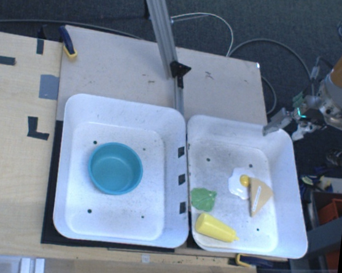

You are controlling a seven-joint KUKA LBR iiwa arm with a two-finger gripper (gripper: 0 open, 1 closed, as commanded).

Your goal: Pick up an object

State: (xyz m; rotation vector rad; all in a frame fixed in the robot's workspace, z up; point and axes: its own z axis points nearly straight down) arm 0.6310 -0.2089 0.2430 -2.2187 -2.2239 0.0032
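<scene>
The right bin (292,160) holds a white fried egg toy with a yellow yolk (239,184), a tan wedge (259,197) touching it, a green leafy piece (203,199) and a yellow cone-like piece (215,228). In the left bin (74,121) sits a blue bowl (116,168). My gripper (287,125) hangs over the far right corner of the right bin, well away from the objects. It is open, with nothing between its fingers.
A slanted grey metal pole (165,30) rises from the bench behind the two bins. Cables (244,46) lie on the dark floor at the back. Wooden table surface (3,143) extends to the left.
</scene>
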